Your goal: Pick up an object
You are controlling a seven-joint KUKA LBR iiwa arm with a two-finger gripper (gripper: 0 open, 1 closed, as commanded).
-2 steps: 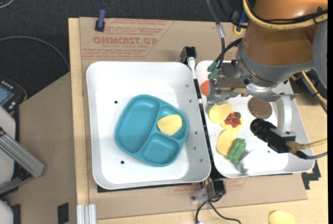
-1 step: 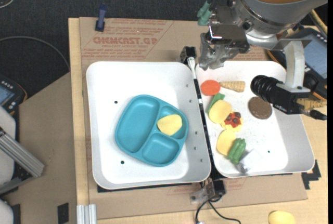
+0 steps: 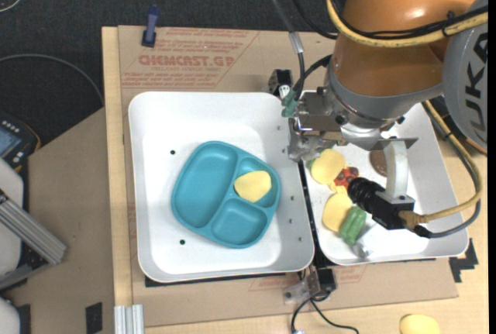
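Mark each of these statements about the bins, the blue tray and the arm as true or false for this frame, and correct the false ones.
1. The blue divided tray lies in the left bin. True.
2. A yellow piece sits in one of the tray's compartments. True.
3. The blue tray is upside down. False: its compartments face up.
4. The arm hangs over the left bin. False: it is above the right bin.
5. The right bin holds yellow pieces and a green object. True.
6. A blue clip lies inside the right bin. False: it sits on the board behind the left bin.
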